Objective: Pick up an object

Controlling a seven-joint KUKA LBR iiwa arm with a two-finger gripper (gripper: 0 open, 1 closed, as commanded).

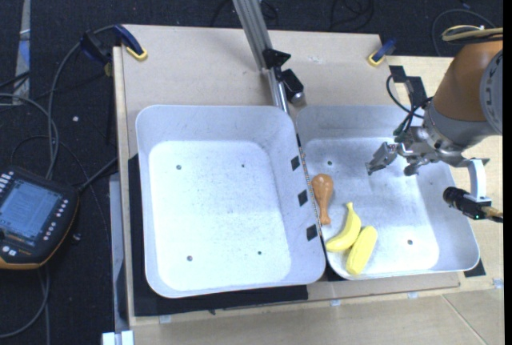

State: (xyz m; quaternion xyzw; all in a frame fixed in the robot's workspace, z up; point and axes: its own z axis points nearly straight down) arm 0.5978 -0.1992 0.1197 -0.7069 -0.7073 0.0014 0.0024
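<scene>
We count two shallow white bins side by side on the desk: the left bin and the right bin. In the right bin we count three objects, all gathered near its left wall: one orange-brown chicken drumstick lying with its thin end toward the near side, one yellow banana curved just below it, and one yellow oblong piece touching the banana on its right, close to the bin's near rim. The drumstick's thin end sits just beside the banana's top. One arm, grey with an orange band, comes in from the right, and its single pincer sits above the upper middle of the right bin, well apart from the three objects and up and to their right. Its two fingers look spread apart, with nothing between them. One slanted metal bar runs down from the top toward the seam between the bins. At the desk's far corners we see two clamps with yellow tips, one on each side. On the floor to the left lies one handheld control pendant with a screen, with cables trailing around it.
</scene>
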